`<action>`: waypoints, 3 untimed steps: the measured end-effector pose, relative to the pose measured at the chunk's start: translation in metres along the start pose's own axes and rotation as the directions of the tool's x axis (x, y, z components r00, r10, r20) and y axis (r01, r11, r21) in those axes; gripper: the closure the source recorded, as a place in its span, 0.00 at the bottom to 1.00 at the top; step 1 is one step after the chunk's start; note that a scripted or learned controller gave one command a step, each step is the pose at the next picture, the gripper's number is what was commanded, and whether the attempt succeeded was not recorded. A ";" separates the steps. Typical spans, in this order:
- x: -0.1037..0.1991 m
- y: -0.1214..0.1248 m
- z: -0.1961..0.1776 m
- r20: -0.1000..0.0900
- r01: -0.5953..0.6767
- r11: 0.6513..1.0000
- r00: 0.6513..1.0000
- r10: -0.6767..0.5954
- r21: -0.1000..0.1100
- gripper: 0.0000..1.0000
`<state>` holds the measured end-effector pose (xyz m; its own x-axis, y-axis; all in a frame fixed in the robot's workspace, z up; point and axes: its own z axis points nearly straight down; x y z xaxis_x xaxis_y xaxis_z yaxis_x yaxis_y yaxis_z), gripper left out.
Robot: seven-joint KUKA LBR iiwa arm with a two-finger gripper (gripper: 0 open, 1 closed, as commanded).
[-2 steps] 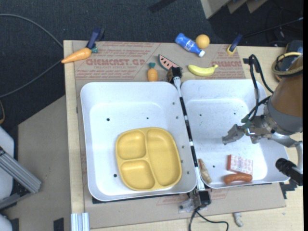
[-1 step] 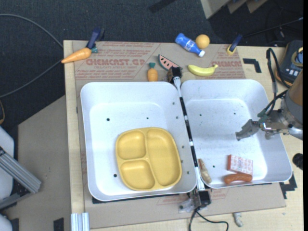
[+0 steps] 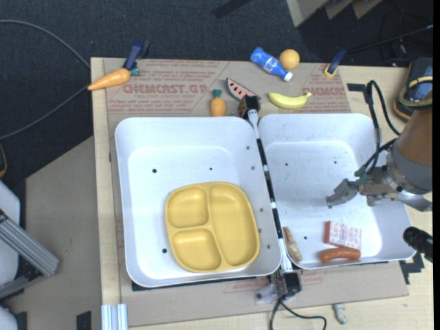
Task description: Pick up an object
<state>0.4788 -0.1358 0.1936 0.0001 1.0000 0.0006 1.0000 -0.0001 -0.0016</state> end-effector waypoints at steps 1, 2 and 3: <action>0.009 0.000 0.008 0.000 0.000 1.000 1.000 0.000 0.000 0.00; -0.003 0.000 0.084 0.000 0.000 1.000 1.000 0.000 0.001 0.00; 0.005 0.000 0.110 -0.001 -0.001 1.000 1.000 0.001 0.001 0.00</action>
<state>0.4784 -0.1305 0.0840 0.0007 1.0000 0.0015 1.0000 -0.0007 -0.0026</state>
